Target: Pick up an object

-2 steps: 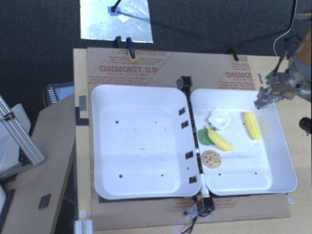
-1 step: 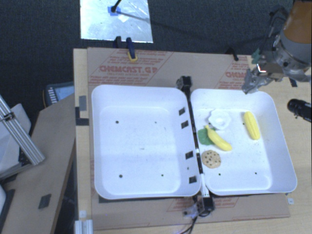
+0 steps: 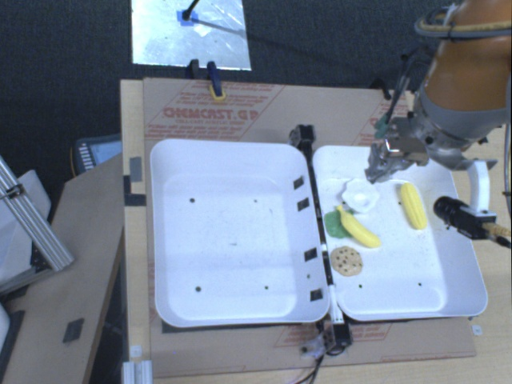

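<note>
Left bin (image 3: 232, 230): smooth white plastic, faint sheen, lightly speckled floor.
Right bin (image 3: 416, 282): same smooth white plastic, soft shine along the rim.
Board under the bins (image 3: 240, 110): matt tan cardboard with red print.
Sheet at the top (image 3: 192, 22): silvery, foil-like, crinkled and reflective.
Arm (image 3: 472, 54): glossy orange band over smooth grey casing.
Gripper (image 3: 384, 166): dull grey metal look.
Banana (image 3: 358, 229): smooth yellow plastic look, slight gloss.
Corn cob (image 3: 413, 205): yellow, finely bumpy surface.
Cookie (image 3: 346, 260): matt tan, dark specks, grainy.
Green piece (image 3: 334, 224): smooth, matt green.
Rail at left (image 3: 32, 222): brushed, pale metal, grooved.
Backdrop (image 3: 64, 54): dark, matt, cloth-like weave.
</note>
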You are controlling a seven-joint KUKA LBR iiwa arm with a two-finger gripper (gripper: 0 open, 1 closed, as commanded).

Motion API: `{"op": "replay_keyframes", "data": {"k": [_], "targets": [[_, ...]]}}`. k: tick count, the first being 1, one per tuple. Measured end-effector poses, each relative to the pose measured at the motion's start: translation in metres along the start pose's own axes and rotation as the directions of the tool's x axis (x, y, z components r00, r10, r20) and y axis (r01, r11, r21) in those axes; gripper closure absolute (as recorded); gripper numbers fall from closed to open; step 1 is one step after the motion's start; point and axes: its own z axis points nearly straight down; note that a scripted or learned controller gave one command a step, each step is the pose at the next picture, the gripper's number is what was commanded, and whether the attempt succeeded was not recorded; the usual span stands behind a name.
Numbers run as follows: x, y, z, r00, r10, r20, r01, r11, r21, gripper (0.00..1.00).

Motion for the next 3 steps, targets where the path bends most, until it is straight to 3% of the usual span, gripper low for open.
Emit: {"op": "replay_keyframes", "data": {"k": [1,2,3], "targets": [[0.085,-0.023,-0.037,1.0,-0.004,-0.002,0.004,1.0,-0.007,1.0],[0.143,-0.035,-0.103,1.0,-0.002,-0.002,0.002,1.0,-0.011,1.0],[0.182,-0.041,-0.201,1.0,0.001,-0.004,-0.001,1.0,-0.015,1.0]]}}
